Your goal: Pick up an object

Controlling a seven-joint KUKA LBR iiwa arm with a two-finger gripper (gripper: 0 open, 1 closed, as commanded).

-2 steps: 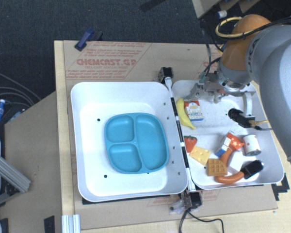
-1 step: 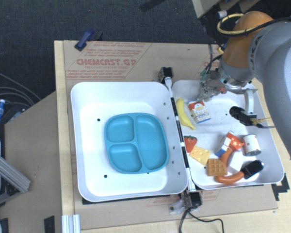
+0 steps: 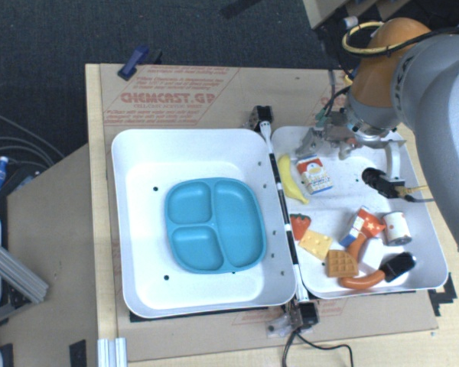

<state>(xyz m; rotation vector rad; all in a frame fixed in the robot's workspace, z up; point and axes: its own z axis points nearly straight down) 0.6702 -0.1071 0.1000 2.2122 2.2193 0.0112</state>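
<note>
My gripper (image 3: 328,137) hangs low over the far end of the right bin (image 3: 436,245), just beyond a small white and red carton (image 3: 315,176). A yellow banana (image 3: 290,182) lies left of the carton, against the bin's left wall. Nothing shows held in the gripper. Nearer the front lie a red piece (image 3: 301,224), a yellow cheese wedge (image 3: 316,244), a brown waffle (image 3: 340,263), an orange sausage (image 3: 358,280), a black item (image 3: 398,264), a white cylinder (image 3: 397,227) and an orange and white piece (image 3: 365,225).
The left bin (image 3: 134,205) holds a blue divided plate (image 3: 213,225). A black strip (image 3: 279,197) runs between the two bins. The grey arm (image 3: 436,105) with its orange band fills the upper right. A blue object (image 3: 133,63) lies on the bench's far left corner.
</note>
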